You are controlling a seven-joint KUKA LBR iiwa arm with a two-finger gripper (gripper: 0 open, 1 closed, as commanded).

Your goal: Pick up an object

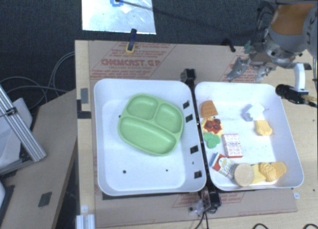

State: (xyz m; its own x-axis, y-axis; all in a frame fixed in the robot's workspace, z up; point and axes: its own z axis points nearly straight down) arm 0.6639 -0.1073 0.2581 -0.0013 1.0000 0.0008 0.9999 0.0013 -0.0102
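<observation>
Centrally, glossy green tray (150,124), three smooth compartments.

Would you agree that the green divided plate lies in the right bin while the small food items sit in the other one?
Not quite: the camera view shows the green divided plate in the left bin. The small food items sit in the right bin.

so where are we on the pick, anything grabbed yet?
Nothing looks picked yet. The gripper is above the far rim of the right bin, with nothing visible between its fingers. The toy foods, such as the small box and round cracker, lie in that bin. Descent, grasp and lift all remain.
</observation>
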